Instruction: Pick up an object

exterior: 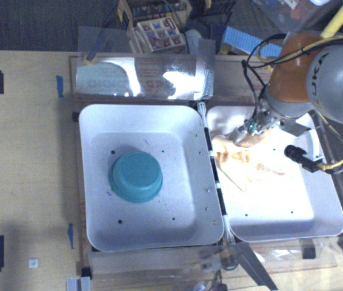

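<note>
Camera view: a round, smooth teal bowl (136, 176) sits upside down in the left white bin (99, 126). In the right bin (317, 223), a crumpled tan cloth (235, 156) lies toward ten o'clock — the gripper (248, 134) is at its upper edge, its grip impossible to tell.

Tool (248, 132) low over tan cloth (235, 155) in right bin (317, 223); teal bowl (136, 176) sits in left bin (99, 132)

Teal bowl (136, 176), two white bins (99, 132), pale tan cloth (232, 156), grey arm (335, 83) with orange band (293, 65).
</note>
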Controlling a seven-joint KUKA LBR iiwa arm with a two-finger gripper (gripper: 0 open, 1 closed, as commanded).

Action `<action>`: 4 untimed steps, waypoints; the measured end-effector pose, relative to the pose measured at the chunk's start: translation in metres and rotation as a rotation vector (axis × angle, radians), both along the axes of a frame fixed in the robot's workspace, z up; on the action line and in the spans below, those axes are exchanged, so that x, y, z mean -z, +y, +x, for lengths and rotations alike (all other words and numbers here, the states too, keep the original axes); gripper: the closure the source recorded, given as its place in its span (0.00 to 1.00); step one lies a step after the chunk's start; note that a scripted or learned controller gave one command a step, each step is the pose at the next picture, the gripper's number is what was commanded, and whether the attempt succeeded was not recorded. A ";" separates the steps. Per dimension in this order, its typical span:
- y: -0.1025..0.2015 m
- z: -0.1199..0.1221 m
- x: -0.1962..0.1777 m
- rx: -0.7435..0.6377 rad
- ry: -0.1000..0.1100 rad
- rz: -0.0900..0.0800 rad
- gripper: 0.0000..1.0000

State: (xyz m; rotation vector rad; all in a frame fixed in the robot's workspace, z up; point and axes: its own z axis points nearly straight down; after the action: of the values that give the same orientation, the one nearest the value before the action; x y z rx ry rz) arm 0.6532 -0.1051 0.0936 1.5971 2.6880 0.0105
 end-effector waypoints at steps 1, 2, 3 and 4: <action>-0.011 -0.029 0.000 -0.211 -0.001 -0.002 0.00; -0.006 -0.016 0.001 0.014 0.000 -0.001 0.00; 0.004 0.014 0.002 0.081 0.011 -0.002 0.00; -0.001 0.014 0.002 -0.021 0.018 -0.005 0.00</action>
State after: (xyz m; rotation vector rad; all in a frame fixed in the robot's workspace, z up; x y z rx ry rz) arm 0.6668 -0.1058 0.0915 1.5754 2.7157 -0.0099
